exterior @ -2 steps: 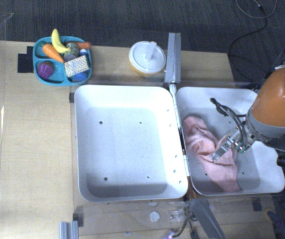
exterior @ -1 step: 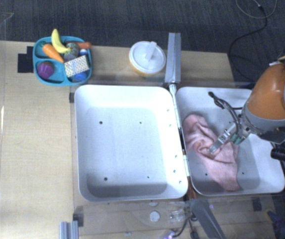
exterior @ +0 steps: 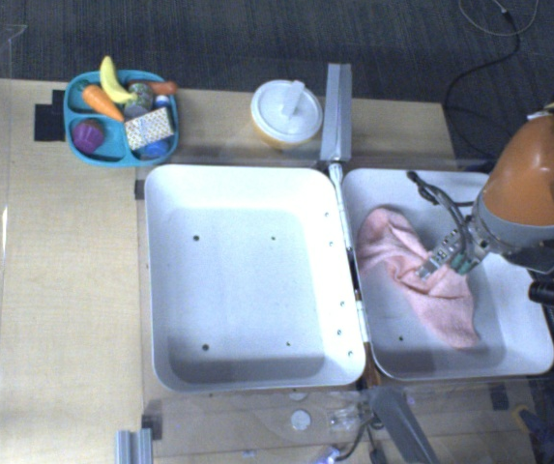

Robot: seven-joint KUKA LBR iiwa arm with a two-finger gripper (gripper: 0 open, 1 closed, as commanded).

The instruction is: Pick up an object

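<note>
Pink cloth [exterior: 414, 271] is lying crumpled in the right bin [exterior: 518, 351], its long axis running from the upper left corner down toward the lower right, and the pincer [exterior: 444, 260] is sitting right on its middle fold, reaching in from the right. Whether the pincer is apart or together is something I cannot tell from this angle. On the desk [exterior: 54, 288], the left bin [exterior: 247, 278] is lying beside it, while a blue tray [exterior: 120, 116] is holding toy food and a lidded cup [exterior: 286, 112] is standing near it.

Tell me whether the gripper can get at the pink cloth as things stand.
Probably yes: the gripper is already down at the pink cloth in the right bin, with nothing lying over it.
</note>
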